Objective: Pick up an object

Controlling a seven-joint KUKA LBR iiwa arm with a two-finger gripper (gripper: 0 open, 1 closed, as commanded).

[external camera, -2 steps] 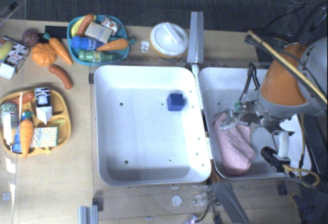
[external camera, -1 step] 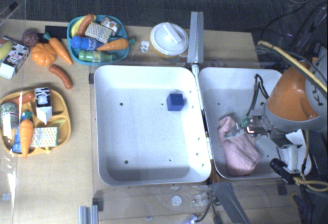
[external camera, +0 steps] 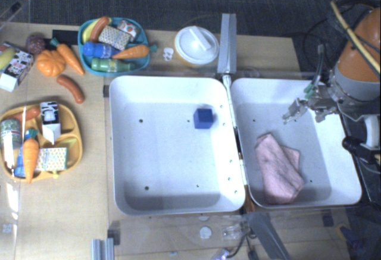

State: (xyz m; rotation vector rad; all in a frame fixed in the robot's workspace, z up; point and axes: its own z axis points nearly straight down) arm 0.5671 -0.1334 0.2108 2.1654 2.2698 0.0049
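Observation:
A small blue cube (external camera: 203, 117) lies in the left white bin (external camera: 149, 193), towards its upper right. A crumpled pink cloth (external camera: 278, 168) rests in the right white bin (external camera: 339, 193), low and near the middle. My gripper (external camera: 296, 110) hangs over the upper part of the right bin, above and to the right of the cloth and apart from it. Nothing shows in its grasp. The grey arm with its orange band (external camera: 359, 56) comes in from the right edge.
Left of the bins on the wooden bench are a blue bowl of toy food (external camera: 113, 46), a yellow plate of toys (external camera: 39, 143), a toy pumpkin (external camera: 49, 62) and a sausage (external camera: 71, 89). A white lidded dish (external camera: 197, 44) and a metal post (external camera: 226, 44) stand behind the bins.

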